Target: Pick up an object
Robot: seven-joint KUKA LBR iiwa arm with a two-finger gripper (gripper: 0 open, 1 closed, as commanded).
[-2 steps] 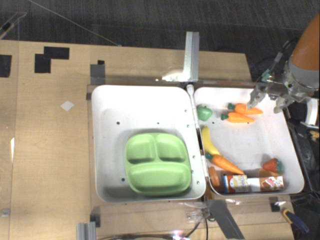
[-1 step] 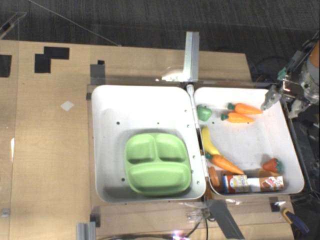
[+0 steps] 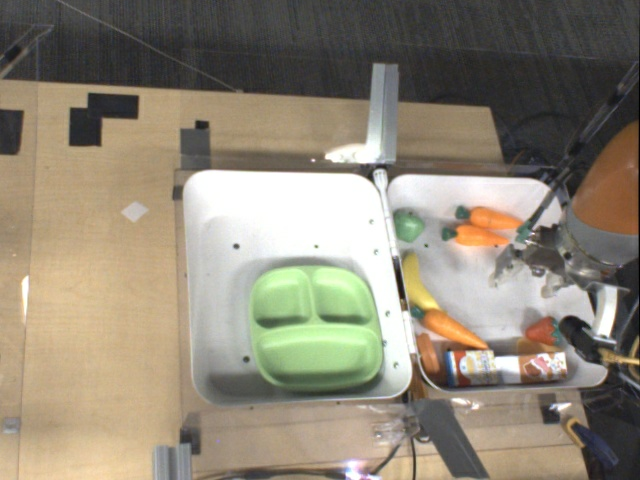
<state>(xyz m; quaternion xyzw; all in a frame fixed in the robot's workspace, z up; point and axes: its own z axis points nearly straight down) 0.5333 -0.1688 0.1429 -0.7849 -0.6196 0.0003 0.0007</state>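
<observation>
My claw [image 3: 520, 268] hangs over the right bin [image 3: 470, 190], in the bare middle of its floor, and I have nothing between its prongs; whether they are spread or closed I cannot tell from this slant.

The things I could take lie along the bin's edges. Two carrots [image 3: 485, 226] rest side by side near the far wall, just beyond my claw. A small green piece [image 3: 407, 226] sits by the divider. A banana [image 3: 417, 284] and another carrot [image 3: 452, 328] lie along the left side, near each other. A bottle [image 3: 505, 367] lies flat against the near wall, with a small red fruit [image 3: 541, 330] just behind it. They likely slid to the walls, which leaves me little room to close around them.

The left bin [image 3: 240, 208] holds a green divided plate [image 3: 316, 326], well apart from me.

My arm [image 3: 610, 203] comes in from the right, its orange band above the wrist, the wrist bent downward toward the bin floor. The paired carrots seem my nearest choice.
</observation>
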